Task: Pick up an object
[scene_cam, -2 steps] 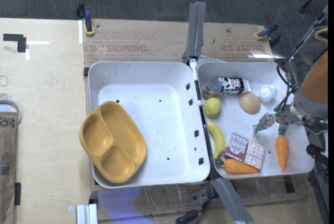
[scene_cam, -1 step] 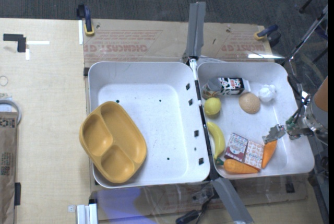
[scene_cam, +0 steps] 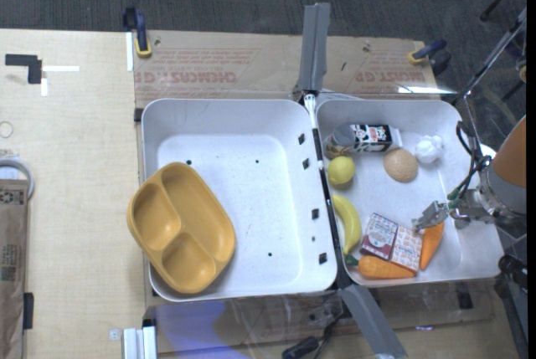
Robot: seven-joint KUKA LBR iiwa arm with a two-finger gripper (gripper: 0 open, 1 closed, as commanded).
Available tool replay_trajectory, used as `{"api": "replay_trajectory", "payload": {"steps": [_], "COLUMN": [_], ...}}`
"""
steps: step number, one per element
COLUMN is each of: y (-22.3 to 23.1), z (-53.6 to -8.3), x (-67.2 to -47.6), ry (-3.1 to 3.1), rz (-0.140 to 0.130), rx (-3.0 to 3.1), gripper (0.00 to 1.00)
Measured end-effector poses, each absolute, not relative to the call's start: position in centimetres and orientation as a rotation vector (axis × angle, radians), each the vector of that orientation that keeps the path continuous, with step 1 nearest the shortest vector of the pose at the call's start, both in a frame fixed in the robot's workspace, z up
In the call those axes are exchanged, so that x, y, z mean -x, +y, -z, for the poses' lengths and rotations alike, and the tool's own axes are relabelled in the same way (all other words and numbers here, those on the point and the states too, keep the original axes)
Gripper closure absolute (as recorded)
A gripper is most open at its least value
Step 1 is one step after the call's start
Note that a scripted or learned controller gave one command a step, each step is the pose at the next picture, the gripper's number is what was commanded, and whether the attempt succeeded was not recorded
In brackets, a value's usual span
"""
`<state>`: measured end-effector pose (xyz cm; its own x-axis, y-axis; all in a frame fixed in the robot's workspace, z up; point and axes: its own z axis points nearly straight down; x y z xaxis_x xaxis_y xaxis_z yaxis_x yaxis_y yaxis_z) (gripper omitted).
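The right bin (scene_cam: 389, 101) holds several items: a small black-and-white carton (scene_cam: 371, 137), a yellow lemon (scene_cam: 341, 171), a banana (scene_cam: 348, 222), a tan round object (scene_cam: 401, 166), a white crumpled object (scene_cam: 429, 149), a red-and-white snack box (scene_cam: 391, 238) and two orange carrots (scene_cam: 385, 268), (scene_cam: 430, 247). My gripper (scene_cam: 433, 216) reaches in from the right, low in this bin. It sits just above the top end of the upright carrot and beside the snack box's right corner. Nothing is visibly lifted.
The left bin (scene_cam: 222, 104) holds a yellow divided plate (scene_cam: 180, 240) at its front left. A grey divider post (scene_cam: 315, 48) rises between the bins at the back. The arm and its cables (scene_cam: 481, 182) cross the right bin's right wall.
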<state>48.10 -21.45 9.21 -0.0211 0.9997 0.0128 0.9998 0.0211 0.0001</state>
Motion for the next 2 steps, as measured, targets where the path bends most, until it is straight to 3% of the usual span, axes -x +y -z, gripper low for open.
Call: {"api": "replay_trajectory", "payload": {"steps": [1,2], "y": [-21.8,-17.7], "z": [-9.9,-20.5], "x": [-48.0,-47.8], "ry": [-2.236,-1.702], "rz": [0.004,-0.006], "rx": [2.197,2.639], "gripper": [1.00,1.00]}}
